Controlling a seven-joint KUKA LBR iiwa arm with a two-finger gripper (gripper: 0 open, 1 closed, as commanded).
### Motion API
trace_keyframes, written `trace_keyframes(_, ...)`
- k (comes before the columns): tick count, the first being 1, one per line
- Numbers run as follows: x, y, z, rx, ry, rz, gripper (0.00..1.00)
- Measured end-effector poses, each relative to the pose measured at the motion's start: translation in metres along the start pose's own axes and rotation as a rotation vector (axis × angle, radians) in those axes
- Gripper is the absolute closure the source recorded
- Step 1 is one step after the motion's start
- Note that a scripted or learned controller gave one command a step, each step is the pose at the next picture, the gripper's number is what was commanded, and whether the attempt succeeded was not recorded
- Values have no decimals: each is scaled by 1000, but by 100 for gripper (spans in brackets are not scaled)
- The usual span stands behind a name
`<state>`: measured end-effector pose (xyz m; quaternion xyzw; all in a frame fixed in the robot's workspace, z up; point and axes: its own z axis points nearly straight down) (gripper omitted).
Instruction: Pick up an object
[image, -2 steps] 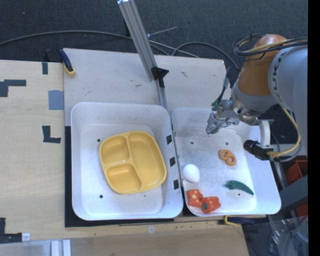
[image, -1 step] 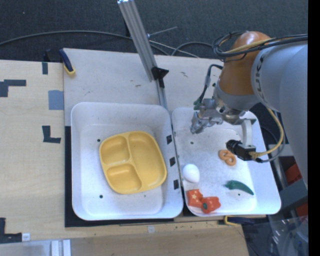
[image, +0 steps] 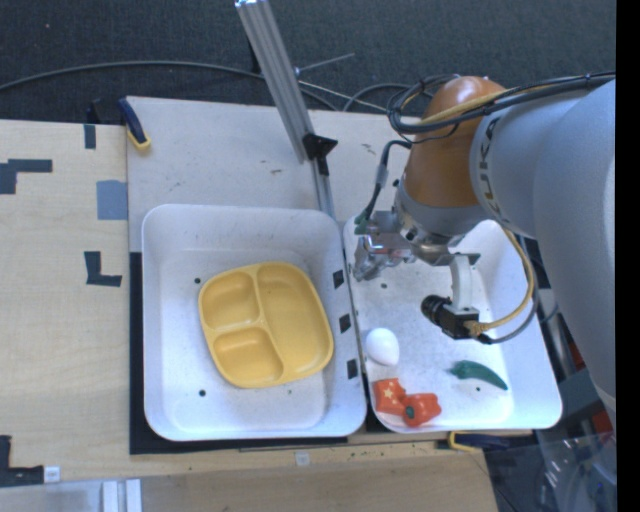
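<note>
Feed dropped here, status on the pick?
Gripper low in right bin, far left corner. White egg, orange piece, green piece untouched. Nothing blocking.

Arm (image: 560, 170) cut off at right edge

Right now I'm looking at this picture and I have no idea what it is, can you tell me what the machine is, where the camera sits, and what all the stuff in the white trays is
The big grey shape with the orange band is a robot arm. It reaches in from the right of the picture. The one camera is fixed above the bench and looks down at a slant.

On the bench are two shallow white bins side by side. The left bin holds a yellow divided plate. The right bin holds a white egg-shaped object, an orange-red toy piece near the front edge, and a small green item.

At the arm's end is its gripper, a two-finger hand, low over the back left part of the right bin. I can't tell from this angle whether it holds anything. Its job is to pick up an object.
</note>
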<state>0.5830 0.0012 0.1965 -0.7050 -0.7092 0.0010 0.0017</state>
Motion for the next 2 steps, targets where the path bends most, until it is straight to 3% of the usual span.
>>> trace_keyframes(2, 91, -39, -27, -2, 1, -2, 100)
